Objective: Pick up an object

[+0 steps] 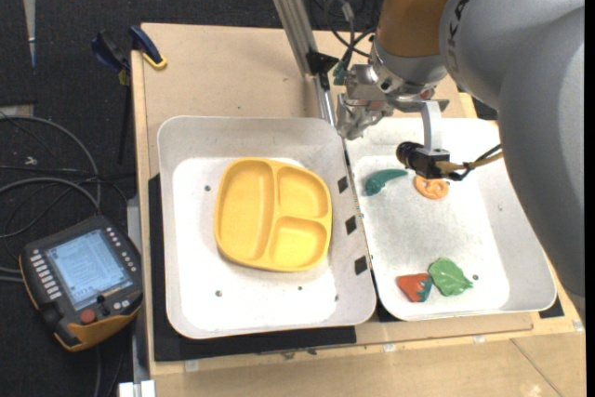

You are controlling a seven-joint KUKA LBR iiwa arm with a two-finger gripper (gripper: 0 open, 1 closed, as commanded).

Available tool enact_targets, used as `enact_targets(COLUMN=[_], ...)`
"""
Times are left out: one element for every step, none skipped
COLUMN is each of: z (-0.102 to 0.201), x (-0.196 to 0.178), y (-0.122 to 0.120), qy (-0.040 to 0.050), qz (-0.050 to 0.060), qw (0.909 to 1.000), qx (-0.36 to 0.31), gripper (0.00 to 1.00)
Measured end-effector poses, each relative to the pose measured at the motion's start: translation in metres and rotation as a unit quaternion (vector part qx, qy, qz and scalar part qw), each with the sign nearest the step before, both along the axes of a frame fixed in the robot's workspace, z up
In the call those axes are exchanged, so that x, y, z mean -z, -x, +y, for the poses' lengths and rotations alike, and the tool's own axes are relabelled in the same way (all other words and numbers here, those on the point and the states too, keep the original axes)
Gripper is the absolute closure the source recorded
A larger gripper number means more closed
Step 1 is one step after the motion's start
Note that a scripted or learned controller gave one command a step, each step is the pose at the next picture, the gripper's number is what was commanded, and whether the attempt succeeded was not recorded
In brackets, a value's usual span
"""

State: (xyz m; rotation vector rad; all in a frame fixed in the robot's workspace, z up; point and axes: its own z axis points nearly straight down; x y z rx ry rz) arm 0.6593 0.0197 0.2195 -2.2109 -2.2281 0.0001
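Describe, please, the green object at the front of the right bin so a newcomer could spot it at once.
Start at the right bin and go to its near edge. The green object there is crumpled, leaf-like and bright green, touching a red and teal piece; the teal object farther back is darker and slimmer.

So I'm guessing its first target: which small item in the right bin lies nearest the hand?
The teal piece, at that bin's upper left, just below the hand. The orange piece lies farther right; the green and red ones sit at the near edge.
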Motion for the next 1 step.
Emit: enact_targets(z=[0.0548], x=[-0.0108], y=[0.0062], qy=[-0.0002], qz=[-0.002], qw=[1.0], qx=[0.0], gripper=[1.0])
